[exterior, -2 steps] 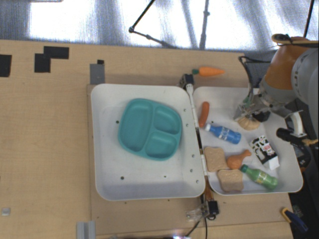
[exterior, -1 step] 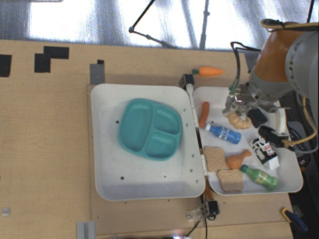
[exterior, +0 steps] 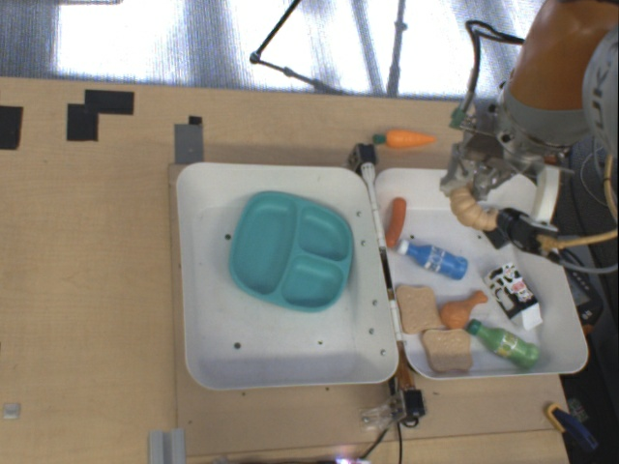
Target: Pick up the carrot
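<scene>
I see the carrot (exterior: 408, 140) lying on the tabletop (exterior: 87, 259) just behind the right bin (exterior: 571, 341), outside its rim. My end effector (exterior: 471, 193) hangs over that bin's back corner, clamped on a croissant (exterior: 471, 207), not the target. I judge the pick not yet begun: the next move calls for dropping the croissant, then reaching back over the rim to the carrot.

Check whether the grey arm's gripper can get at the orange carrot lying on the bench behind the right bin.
Probably yes: the orange carrot lies in the open on the wooden bench, nothing on it, and the gripper is close by.
</scene>
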`<action>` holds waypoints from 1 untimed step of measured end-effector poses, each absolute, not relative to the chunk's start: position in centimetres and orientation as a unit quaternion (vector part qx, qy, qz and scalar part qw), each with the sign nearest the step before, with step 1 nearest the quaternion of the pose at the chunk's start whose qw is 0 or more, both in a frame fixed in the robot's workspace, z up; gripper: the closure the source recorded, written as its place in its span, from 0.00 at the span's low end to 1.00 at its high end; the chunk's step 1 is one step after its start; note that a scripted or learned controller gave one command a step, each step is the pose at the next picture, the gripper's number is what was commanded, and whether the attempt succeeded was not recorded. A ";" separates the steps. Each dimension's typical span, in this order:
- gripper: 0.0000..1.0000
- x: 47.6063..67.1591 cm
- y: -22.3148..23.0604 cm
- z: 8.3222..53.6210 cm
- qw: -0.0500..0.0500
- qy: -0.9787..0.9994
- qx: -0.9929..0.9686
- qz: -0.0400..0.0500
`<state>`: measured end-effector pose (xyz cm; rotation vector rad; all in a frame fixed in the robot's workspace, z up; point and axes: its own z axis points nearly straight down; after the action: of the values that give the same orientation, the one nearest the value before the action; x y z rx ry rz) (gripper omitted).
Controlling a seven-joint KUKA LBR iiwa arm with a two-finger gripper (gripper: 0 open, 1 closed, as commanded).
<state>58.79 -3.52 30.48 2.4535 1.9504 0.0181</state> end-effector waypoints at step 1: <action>1.00 58.0 -9.6 31.6 0.002 0.498 0.867 0.001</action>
<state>57.96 -9.55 31.58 2.7198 1.5635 0.0040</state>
